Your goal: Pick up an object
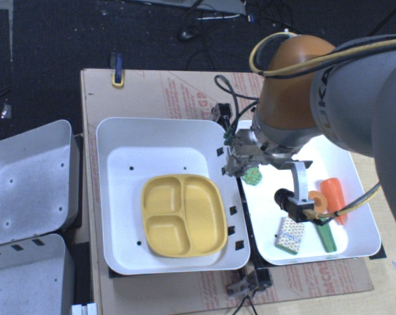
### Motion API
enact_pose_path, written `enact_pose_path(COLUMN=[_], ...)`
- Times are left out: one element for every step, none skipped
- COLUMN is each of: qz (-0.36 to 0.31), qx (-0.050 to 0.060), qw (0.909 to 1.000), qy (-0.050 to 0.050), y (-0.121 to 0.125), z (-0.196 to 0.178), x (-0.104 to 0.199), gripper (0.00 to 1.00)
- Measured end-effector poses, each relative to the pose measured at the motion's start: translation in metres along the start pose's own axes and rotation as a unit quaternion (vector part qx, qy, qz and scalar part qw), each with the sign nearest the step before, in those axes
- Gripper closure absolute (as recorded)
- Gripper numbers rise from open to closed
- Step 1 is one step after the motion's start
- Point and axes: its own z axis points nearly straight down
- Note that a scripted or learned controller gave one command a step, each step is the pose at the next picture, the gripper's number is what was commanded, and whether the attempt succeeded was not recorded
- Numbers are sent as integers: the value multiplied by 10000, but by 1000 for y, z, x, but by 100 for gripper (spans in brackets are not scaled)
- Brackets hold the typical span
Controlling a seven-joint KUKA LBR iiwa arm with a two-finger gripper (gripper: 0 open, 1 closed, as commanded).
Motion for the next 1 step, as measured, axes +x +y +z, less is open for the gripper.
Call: enact_pose_path(qz=[0], qx=[-2], qw=[10000], qy=[0], y=[-9], z=[11], x=[50], gripper=[100])
